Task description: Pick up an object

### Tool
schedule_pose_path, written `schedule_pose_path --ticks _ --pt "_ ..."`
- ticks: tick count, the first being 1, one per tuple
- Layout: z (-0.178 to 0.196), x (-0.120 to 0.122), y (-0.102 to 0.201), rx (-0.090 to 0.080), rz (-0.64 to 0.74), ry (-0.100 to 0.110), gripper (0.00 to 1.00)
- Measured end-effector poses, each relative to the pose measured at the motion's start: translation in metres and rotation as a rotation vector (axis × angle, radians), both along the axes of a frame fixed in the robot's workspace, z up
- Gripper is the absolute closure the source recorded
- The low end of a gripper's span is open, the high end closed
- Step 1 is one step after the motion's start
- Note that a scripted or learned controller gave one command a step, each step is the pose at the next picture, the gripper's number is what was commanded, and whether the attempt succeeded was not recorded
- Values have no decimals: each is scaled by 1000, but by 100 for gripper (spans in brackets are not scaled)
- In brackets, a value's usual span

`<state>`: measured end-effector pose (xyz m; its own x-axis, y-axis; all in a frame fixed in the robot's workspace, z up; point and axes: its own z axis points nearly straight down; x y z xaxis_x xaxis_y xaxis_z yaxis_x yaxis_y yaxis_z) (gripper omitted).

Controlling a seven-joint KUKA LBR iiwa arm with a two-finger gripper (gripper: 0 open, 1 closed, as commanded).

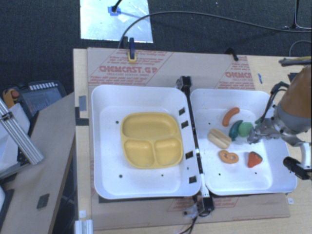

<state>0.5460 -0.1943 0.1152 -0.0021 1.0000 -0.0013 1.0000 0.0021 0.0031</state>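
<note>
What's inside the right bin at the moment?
The right bin holds a sausage, a green toy, a hot dog bun, an orange slice-like piece and a strawberry. The gripper covers the green toy's right side.

My arm (297,101) runs off the right edge, so most of it is cut from sight. My gripper (254,134) is small and blurred, and I cannot tell how it is set. It covers the right side of the green object (240,129), whose shape stays unclear. The right bin (234,186) has its far right rim hidden behind my wrist.
</note>
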Motion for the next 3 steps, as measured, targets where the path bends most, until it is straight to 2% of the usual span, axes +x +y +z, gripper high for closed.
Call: schedule_pose_path --ticks 3 --pt "130 7 -9 -1 3 -3 100"
